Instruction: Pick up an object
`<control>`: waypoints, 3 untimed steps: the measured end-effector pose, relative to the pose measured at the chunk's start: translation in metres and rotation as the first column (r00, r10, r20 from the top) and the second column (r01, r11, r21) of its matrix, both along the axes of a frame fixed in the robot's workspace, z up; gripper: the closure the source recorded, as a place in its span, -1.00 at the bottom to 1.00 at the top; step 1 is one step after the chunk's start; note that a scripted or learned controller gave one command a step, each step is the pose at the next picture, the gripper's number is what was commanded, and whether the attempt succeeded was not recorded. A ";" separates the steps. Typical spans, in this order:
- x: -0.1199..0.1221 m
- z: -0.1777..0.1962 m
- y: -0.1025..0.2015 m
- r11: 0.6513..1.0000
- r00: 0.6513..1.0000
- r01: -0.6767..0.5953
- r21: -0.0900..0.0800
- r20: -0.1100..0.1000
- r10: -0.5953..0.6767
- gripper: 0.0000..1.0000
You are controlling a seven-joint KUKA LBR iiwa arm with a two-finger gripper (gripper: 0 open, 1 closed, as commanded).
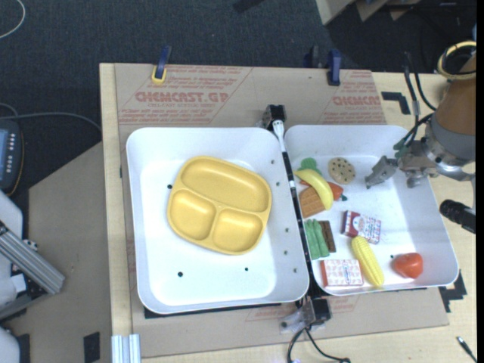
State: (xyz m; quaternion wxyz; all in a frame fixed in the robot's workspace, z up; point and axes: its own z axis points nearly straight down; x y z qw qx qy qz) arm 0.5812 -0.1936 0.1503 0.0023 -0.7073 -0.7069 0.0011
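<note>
Snack box point(342, 272) at near rim; corn point(367, 261) beside it, long axis toward pincer point(395, 170) hanging beyond, fingers apart, holding nothing.

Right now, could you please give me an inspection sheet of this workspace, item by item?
Surface: cardboard-covered bench bearing the left bin and right bin, side by side.
Job's things: in the right bin, banana, cookie, corn cob, tomato, small carton, flat box, green and brown pieces.
Clutter: yellow divided plate in the left bin.
Grippers: gripper above the right bin's far side, holding nothing.
Cables: black leads near the arm; more at the bench's front edge.
Surroundings: dark carpet; two clamps on the far edge.
</note>
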 end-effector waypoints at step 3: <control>-0.004 -0.055 -0.009 1.000 1.000 0.000 -0.002 0.006 0.000 1.00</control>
